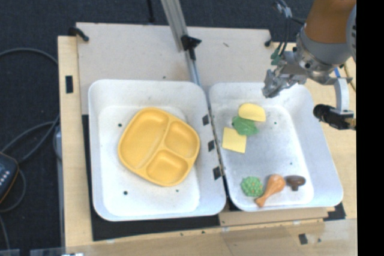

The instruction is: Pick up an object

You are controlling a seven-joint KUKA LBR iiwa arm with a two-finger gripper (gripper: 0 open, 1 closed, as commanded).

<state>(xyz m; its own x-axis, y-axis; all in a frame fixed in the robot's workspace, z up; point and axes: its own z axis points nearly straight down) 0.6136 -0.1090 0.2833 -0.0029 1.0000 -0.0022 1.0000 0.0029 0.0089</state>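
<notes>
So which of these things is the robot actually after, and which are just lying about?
Could be picked: yellow piece, green leaf, cheese slice, broccoli, drumstick, mushroom, under the gripper.

Lying about: yellow divided plate, left bin, metal pole.

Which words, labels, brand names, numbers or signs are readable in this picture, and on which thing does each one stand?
None can be read.
The yellow divided plate, the two white bins and the toy foods bear no print.
The dark device at the left edge shows small pale marks, too blurred to read.
</notes>
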